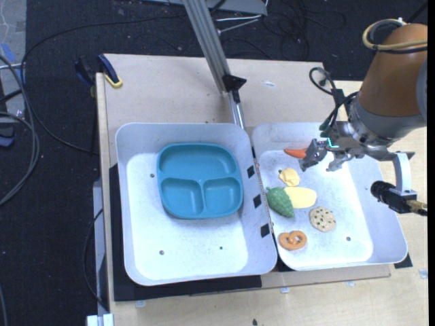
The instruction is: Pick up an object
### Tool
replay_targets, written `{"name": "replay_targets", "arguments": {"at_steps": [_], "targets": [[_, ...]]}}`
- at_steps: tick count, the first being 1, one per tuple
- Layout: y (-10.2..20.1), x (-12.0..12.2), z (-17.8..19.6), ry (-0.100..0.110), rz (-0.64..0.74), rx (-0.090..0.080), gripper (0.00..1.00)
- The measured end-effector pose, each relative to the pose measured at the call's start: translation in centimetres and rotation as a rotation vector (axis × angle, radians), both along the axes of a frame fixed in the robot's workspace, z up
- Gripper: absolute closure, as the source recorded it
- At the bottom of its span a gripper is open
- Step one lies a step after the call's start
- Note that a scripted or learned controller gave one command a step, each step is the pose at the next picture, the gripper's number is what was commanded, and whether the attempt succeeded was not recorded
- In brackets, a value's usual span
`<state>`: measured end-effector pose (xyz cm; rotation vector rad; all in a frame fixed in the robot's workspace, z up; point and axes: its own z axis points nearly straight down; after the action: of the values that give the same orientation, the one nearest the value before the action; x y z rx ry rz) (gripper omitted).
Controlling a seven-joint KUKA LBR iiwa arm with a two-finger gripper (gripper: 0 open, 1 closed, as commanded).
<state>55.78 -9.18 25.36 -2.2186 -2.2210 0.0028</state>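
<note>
On dark floor (47,182), tan bench (163,90)

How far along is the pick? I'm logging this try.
Nothing looks picked yet: the gripper hangs open over the right bin, nothing between its fingers. The carrot lies just beside it, the likeliest target. Still left: descend, close, lift.

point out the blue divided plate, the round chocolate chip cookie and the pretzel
blue divided plastic plate (178,161), camera view, upper left compartment
round chocolate chip cookie (322,219), camera view, its middle
brown pretzel (293,240), camera view, its middle
</note>
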Motion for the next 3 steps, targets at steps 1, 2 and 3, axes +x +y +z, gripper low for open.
{"name": "replay_targets", "arguments": {"at_steps": [1, 2, 3], "targets": [[0.0, 0.0, 0.1, -0.002, 0.0, 0.0, 0.0], [0.2, 0.7, -4.5, 0.001, -0.001, 0.0, 0.0], [-0.7, 0.1, -10.3, 0.003, -0.003, 0.0, 0.0]]}}
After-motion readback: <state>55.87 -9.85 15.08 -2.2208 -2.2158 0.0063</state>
